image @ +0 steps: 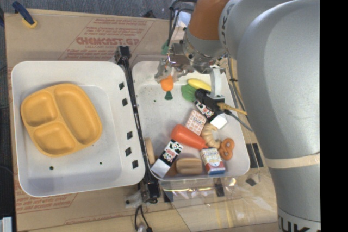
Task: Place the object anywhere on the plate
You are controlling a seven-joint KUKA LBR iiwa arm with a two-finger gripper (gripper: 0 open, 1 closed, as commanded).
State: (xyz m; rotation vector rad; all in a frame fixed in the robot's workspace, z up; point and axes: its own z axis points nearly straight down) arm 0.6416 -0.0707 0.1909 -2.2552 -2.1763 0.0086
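A yellow plate (pixel 61 117) with three compartments lies in the left bin (pixel 32 182). My gripper (pixel 173 67) hangs over the far end of the right bin (pixel 145 76). A small orange toy carrot (pixel 167 83) sits right at its tip, with a small green piece (pixel 169 95) just below. The wrist hides whether the carrot is gripped or only touched.
The right bin holds several toy foods: a yellow banana (pixel 198 84), a cow-print carton (pixel 205 110), a big orange-red carrot (pixel 188 137), a cow-print bottle (pixel 168 156), a bread piece (pixel 188 165), a can (pixel 212 161) and a pretzel (pixel 224 145). A black divider (pixel 130 106) separates the bins.
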